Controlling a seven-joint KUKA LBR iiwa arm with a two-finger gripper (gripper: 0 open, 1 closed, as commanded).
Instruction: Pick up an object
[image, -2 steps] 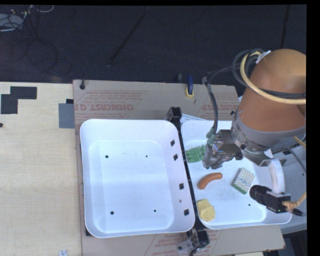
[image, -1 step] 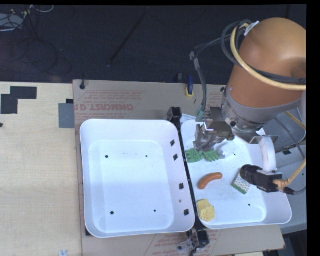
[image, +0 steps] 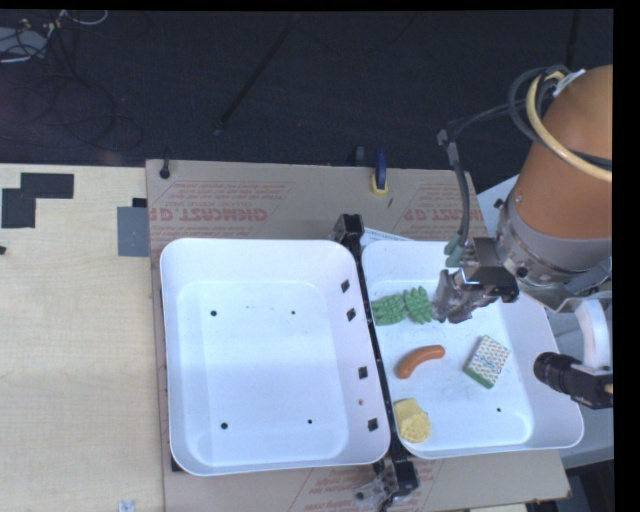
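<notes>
Yellow lump (image: 411, 420); ridged green toy (image: 403, 306) beside gripper (image: 452, 304).

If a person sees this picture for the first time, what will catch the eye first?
The big orange and grey arm at right, its hand low beside a green toy in the right bin. Nearby lie an orange sausage, a yellow piece and a patterned block.

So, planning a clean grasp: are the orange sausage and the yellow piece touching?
Apart. The camera view shows white bin floor between the orange sausage and yellow piece.
</notes>
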